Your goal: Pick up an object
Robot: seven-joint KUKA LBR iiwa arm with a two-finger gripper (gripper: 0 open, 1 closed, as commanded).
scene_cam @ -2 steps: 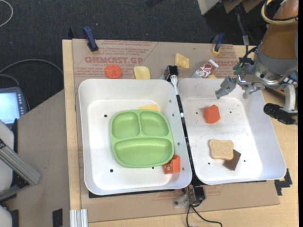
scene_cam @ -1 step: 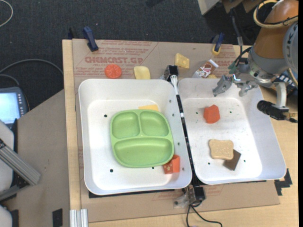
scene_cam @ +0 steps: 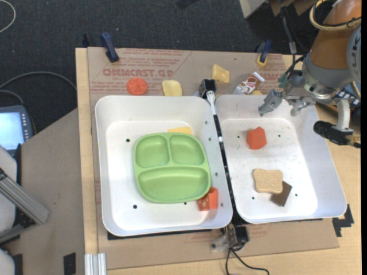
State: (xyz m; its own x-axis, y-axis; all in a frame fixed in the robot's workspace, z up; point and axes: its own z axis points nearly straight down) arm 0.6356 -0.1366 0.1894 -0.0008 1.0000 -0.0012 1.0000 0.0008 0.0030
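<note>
My gripper hangs open above the back edge of the right bin, with nothing between its two grey fingers. In that bin lie a red block, a tan bread slice and a dark brown piece touching the bread. The red block sits below and to the left of the gripper, apart from it. The left bin holds a green divided plate, a small orange block at the plate's front right corner, and a yellow piece behind the plate.
On the cardboard behind the bins lie a red disc, a pale yellow piece, a yellow wedge, a small packet and a black-handled tool. Blue clamps hold the board. The arm occupies the upper right.
</note>
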